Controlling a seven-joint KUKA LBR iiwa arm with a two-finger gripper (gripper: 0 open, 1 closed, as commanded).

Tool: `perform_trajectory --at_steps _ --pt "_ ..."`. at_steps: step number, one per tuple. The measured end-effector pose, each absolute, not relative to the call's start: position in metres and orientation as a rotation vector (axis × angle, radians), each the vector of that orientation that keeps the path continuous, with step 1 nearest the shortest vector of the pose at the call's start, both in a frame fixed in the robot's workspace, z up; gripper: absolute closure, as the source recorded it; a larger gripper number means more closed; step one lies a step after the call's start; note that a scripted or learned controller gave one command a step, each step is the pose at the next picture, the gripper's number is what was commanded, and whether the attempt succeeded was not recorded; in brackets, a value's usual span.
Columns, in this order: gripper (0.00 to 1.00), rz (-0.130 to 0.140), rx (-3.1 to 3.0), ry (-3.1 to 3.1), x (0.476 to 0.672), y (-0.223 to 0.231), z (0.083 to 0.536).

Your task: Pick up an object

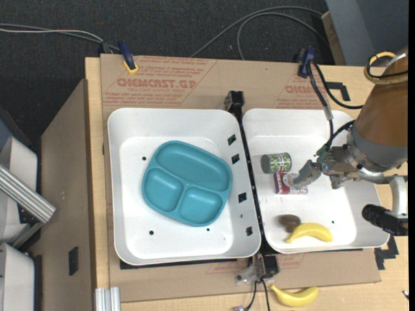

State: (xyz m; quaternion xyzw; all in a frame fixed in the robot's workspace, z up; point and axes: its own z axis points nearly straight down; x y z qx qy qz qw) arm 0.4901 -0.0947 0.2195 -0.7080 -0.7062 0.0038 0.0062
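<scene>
Banana (310,232) is seen lying at the near edge of the right bin (337,125), a brown lump (289,221) touching its left end; likely left loose as pick targets. Further back, a red-and-white packet (283,184) is found right under the gripper (300,177), a green can (277,162) just beyond it. Finger state cannot be told. A teal divided plate (187,183) is set in the left bin (123,173). A second banana (295,295) lies off the bench edge.

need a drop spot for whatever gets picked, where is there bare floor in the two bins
Left white bin: bare strip around the teal divided plate, widest at its near edge. Right white bin: far-right part bare. Crowded: small can, pincer, yellow banana toward the divider.
</scene>
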Motion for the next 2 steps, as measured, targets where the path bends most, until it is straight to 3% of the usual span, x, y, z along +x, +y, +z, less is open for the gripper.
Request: perform_trajectory --at_steps 1,2 --pt "0.00 0.000 -2.219 -2.220 0.493 -0.094 0.225" --pt "0.00 0.006 -2.218 -2.214 0.483 -0.098 0.176"
